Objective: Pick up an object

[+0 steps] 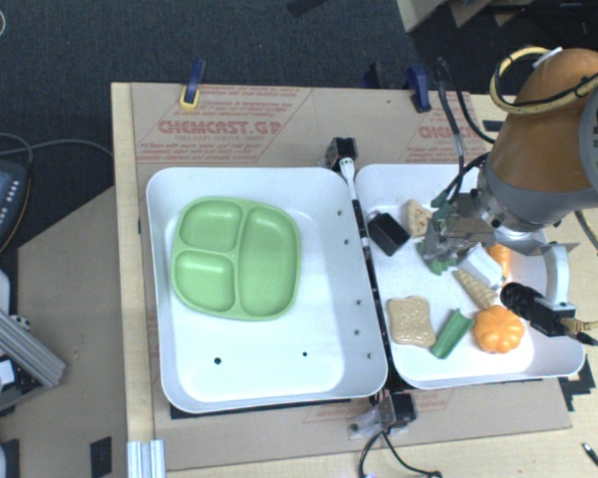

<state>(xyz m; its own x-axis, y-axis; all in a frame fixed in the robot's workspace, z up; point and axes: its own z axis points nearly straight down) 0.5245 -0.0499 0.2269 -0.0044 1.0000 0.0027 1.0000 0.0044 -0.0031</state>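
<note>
The right bin (478, 366) holds several toy foods: a tan cracker (411, 320), a green pickle-like piece (449, 334), an orange fruit (498, 330), a beige ridged piece (475, 287), a small pale piece (417, 215) and a black block (387, 233). My gripper (441, 252) is low over the bin's middle, just left of the beige piece, with something greenish at its tip. The arm's grey and orange wrist (543, 147) covers the bin's far right part.
In the left bin (269, 366) lies a green three-compartment plate (237, 257) toward its back left. Both bins stand on a cardboard sheet (229, 118) held by clamps at the back. A cable and black connector (533, 307) hang beside the orange fruit.
</note>
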